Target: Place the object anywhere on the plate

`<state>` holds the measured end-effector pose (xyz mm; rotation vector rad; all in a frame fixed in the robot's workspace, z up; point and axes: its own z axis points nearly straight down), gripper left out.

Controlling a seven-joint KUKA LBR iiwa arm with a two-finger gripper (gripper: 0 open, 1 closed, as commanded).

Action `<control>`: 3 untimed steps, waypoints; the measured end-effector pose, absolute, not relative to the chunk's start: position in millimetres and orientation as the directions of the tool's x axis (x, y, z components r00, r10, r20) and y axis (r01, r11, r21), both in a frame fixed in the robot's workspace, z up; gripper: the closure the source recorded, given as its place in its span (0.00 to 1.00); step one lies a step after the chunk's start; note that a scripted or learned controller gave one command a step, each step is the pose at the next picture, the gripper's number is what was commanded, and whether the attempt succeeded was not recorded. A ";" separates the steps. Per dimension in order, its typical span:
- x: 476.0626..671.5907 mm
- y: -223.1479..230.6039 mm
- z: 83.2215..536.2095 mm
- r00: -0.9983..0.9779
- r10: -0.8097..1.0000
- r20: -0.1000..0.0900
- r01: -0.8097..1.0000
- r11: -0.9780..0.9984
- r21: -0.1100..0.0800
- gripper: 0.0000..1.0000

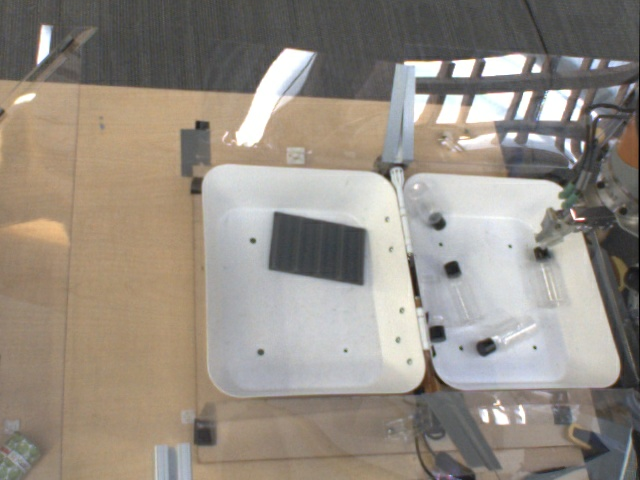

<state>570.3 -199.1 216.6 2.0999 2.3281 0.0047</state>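
The bench (120,268) carries the left bin (230,368), and a dark ribbed plate (317,248) lies flat in that bin's far half, a little left of centre and slightly skewed to the bin's edges. Nothing rests on the plate. Just beside it to the right, and touching along the shared edge, is the right bin (580,368), which holds several clear vials with black caps. The far vial (435,218) lies by the far left corner. The middle vial (455,278) lies toward the left edge with its cap pointing to the far side. A lone black cap (436,334) sits against the left edge, near the near left corner; whether a clear body is attached to it cannot be made out. The near vial (500,340) lies slanted toward the near edge, cap to the left. The right vial (546,273) lies close to the right edge, its cap toward the far side. The gripper (549,232) reaches in over the right edge and hangs just at the far end of the right vial, beside its cap; whether it is open, closed or grasping the vial cannot be told.
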 end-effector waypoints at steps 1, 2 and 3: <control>507.4 -101.3 191.7 -0.147 0.989 -0.001 0.989 0.147 0.004 1.00; 488.3 -33.7 184.1 -0.134 0.991 0.000 0.991 0.134 0.003 1.00; 488.1 33.1 184.1 -0.292 0.956 0.000 0.956 0.292 0.003 1.00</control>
